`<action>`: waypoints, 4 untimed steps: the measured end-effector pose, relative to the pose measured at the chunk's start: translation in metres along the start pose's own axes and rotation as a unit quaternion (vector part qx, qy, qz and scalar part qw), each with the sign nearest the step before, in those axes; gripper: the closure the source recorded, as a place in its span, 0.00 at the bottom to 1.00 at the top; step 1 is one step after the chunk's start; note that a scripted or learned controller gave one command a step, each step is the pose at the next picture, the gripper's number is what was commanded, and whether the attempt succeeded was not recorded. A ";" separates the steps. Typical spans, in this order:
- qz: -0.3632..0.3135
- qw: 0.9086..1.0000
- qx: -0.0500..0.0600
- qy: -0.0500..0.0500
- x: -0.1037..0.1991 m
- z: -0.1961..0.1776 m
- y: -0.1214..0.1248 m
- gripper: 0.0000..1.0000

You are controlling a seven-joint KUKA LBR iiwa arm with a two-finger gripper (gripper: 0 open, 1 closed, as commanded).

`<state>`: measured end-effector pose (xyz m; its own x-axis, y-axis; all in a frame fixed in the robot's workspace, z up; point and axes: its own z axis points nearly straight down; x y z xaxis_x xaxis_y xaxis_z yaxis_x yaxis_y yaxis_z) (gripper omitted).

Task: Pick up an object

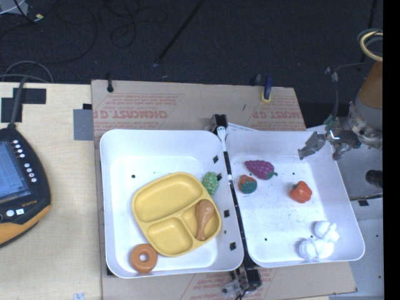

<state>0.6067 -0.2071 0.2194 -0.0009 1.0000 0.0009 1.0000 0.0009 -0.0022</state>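
Note:
My gripper [326, 146] hangs over the right bin's far right rim, its fingers spread open with nothing between them. In the right bin [281, 255] lie a purple grape bunch [260, 168], a small red and green fruit [247, 184], a red pepper [300, 192] and white garlic-like pieces [318, 239]. The red pepper lies below and to the left of the gripper. In the left bin [119, 167] a yellow divided plate [169, 211] carries a brown drumstick [203, 218]; a green piece [211, 182] and an orange doughnut [144, 258] lie beside the plate.
A black divider [229, 192] runs between the two bins. Both bins rest on a cardboard sheet [187, 108]. A tablet-like pendant [19, 180] lies at the far left of the bench.

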 end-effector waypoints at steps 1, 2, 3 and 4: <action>-0.003 1.000 -0.010 -0.002 0.042 -0.159 0.040 0.00; 0.000 1.000 -0.006 -0.002 0.040 -0.266 0.026 0.00; -0.004 1.000 0.001 -0.001 0.042 -0.268 0.027 1.00; -0.004 1.000 0.001 0.001 0.147 -0.261 0.003 1.00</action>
<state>0.6100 -0.0602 0.4805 -0.0097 0.9999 0.0032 0.9999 0.0097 -0.0043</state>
